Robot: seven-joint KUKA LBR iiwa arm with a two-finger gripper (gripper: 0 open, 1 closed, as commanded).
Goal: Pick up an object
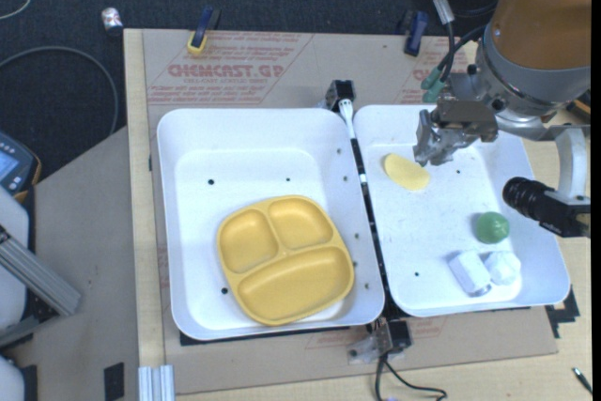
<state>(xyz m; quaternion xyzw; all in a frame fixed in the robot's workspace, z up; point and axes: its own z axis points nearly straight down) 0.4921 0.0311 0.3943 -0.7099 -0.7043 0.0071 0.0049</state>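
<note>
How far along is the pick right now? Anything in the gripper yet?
Done: the gripper is over the right bin, just above the pale yellow piece. In hand: nothing visibly between the fingers; I can't tell whether they are open or shut. Left: the grasp and lift. The yellow piece, the green ball and the white object all lie on the bin floor.
</note>
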